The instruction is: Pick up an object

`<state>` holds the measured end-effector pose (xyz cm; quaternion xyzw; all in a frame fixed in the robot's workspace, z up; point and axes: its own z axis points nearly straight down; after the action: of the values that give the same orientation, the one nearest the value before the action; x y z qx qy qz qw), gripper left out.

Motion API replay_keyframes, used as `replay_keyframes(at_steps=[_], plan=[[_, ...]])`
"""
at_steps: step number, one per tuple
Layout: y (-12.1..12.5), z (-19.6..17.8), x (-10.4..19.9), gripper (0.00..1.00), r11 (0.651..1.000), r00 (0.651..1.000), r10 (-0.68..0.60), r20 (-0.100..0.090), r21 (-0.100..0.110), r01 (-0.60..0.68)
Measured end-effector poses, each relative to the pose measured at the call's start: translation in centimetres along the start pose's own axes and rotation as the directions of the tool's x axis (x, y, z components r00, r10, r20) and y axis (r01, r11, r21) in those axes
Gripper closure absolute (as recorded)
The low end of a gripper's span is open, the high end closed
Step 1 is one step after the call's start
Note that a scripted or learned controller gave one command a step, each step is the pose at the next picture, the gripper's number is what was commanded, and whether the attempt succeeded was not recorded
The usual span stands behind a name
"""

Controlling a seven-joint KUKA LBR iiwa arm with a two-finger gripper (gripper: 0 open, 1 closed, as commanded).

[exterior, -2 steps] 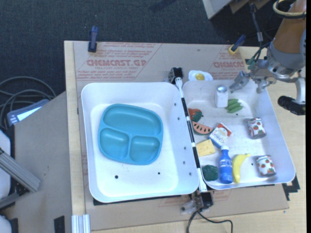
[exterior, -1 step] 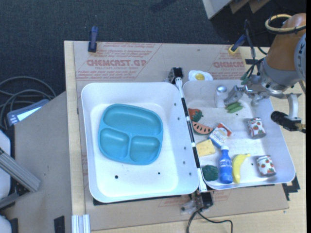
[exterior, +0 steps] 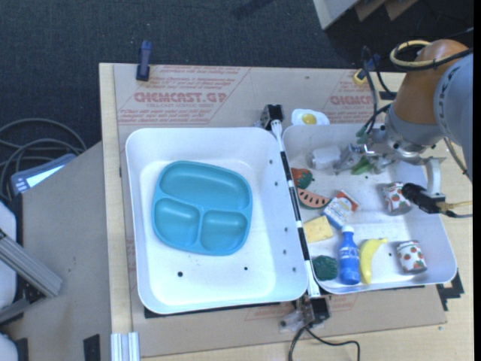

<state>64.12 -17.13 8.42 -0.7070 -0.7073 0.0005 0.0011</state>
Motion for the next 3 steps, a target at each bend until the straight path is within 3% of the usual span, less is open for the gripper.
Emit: replay_keyframes(at_steps=[1,2,3], plan=[[1.7,0.4,-0.6,0.00,0.999,1.000,-0.006,-0.007,0.041,0.006],[2.5,-0.6,-2.9,0.00,1.000,1.000,0.001,0.001,-0.001,-0.001],[1.8,-0.1,3.9,0.00,1.000,1.000,-0.001,-0.001,-0.001,0.001]])
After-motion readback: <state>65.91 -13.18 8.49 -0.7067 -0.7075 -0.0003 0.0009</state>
